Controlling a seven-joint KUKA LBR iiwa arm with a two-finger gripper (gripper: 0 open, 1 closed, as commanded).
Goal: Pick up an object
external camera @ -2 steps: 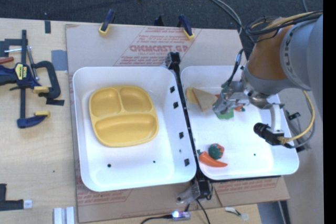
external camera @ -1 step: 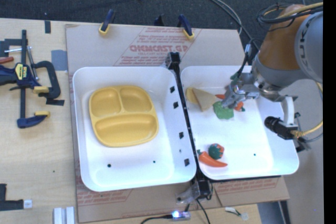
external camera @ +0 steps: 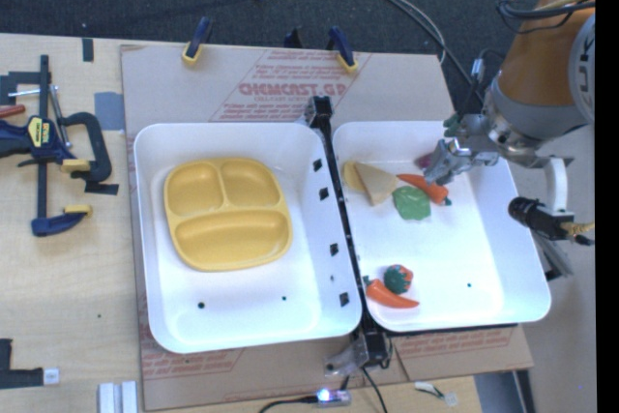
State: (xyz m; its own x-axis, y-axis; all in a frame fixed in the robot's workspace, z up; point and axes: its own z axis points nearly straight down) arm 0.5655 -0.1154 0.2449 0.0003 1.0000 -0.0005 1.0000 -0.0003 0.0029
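Pick barely started tbh. Claw (external camera: 440, 164) lowered into right bin (external camera: 503, 290), right over orange carrot toy (external camera: 427, 186) beside green toy (external camera: 412, 204). Claw opening can't be told; nothing seen lifted yet.

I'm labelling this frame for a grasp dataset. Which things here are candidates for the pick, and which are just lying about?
Part of the job:
- claw
- orange carrot by the claw
- green toy
- pale wedge
- green-and-red toy
- second carrot
- right bin

Lying about:
- yellow divided plate in the left bin
- blue clamps on the bench
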